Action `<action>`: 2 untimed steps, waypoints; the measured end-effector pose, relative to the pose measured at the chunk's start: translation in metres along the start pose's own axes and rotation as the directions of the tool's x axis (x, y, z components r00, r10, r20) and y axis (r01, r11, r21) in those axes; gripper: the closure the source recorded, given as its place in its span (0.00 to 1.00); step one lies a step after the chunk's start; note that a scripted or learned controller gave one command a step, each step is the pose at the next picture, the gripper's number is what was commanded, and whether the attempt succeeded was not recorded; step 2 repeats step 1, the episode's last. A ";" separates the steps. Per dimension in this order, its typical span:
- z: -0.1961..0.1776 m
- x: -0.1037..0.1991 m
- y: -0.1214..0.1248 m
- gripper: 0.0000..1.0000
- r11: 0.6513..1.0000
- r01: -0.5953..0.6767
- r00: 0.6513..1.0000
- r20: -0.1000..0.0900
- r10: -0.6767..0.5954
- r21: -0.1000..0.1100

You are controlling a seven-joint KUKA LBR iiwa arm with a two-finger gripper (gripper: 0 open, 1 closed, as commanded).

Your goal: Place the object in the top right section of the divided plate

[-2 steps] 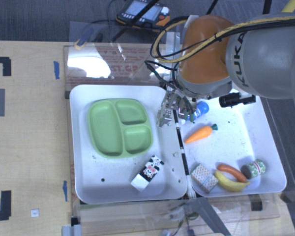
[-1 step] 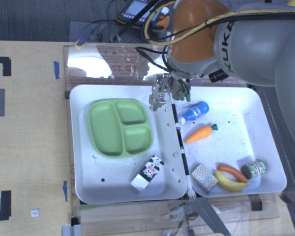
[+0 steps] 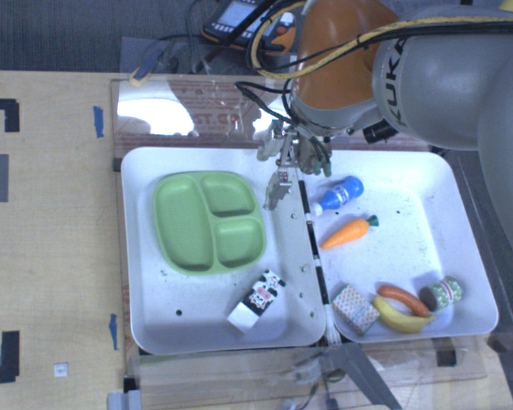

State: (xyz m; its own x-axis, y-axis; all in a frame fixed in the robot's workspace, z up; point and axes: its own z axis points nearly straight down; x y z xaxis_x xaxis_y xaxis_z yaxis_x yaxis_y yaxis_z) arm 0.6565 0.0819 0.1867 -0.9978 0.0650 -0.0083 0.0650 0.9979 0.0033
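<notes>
In the left bin [image 3: 145, 314], toward its 10 o'clock part, lies the green divided plate [image 3: 181, 229]. Its one long compartment runs from 12 to 6 o'clock along the 9 o'clock side, and two smaller ones are stacked on the 3 o'clock side. The top right section [image 3: 227, 195] faces 1 o'clock, near the ridge where the two bins meet.

The gripper [image 3: 280, 186] hangs over that ridge, just beside the plate's 2 o'clock corner. Whether it is open or closed, or has hold of anything, cannot be told.

At 5 o'clock from the plate, a cow-patterned carton [image 3: 256, 300] lies on the bin floor with its long axis from 7 to 1 o'clock, apart from the plate.

In the right bin [image 3: 462, 229], a blue bottle [image 3: 340, 192] lies near the gripper at its 3 o'clock, with its axis from 8 to 2 o'clock. A carrot [image 3: 346, 233] lies parallel to it at 5 o'clock, with its green top toward 2 o'clock. A patterned box [image 3: 355, 307], a banana [image 3: 402, 316], a sausage [image 3: 402, 297] and a small can [image 3: 446, 293] cluster along the 6 o'clock wall.

The pale wooden tabletop [image 3: 51, 229] extends toward 9 o'clock and carries black marks and blue tape. Bare white floor lies between the plate and the left bin's walls at 9 and 6 o'clock. Cables [image 3: 265, 49] crowd the 12 o'clock edge.
</notes>
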 end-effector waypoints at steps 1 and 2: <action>0.000 -0.007 -0.016 0.00 0.948 0.319 0.948 0.001 -0.319 0.000; 0.000 -0.007 -0.016 0.00 0.948 0.319 0.948 0.001 -0.319 0.000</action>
